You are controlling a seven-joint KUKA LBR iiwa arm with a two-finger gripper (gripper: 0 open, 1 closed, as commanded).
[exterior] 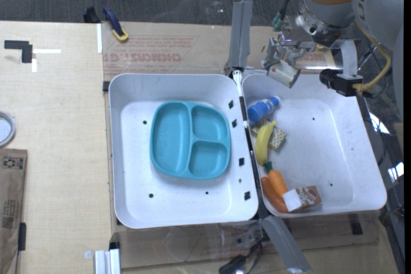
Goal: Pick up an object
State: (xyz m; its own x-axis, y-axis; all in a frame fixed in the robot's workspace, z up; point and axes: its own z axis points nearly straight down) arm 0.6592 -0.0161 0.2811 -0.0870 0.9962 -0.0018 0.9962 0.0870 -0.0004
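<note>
Lying against the left wall of the right bin [359,157], the banana [262,143] looks like the easiest pick: light, probably rigid plastic, smooth and curved, so it may slip unless taken across its thick middle. Just above the banana sits a blue bottle [262,109], rounder and likelier to roll. Touching the banana's right side is a small speckled block [278,138]. Below the banana lies a carrot [275,190], and beside that a brown packet [304,198]. Left of the banana, in the other bin [125,151], rests a teal divided plate [191,140]. The tool [282,67] hangs above the banana at the bin's far rim; whether it is parted or closed I cannot tell.
</note>
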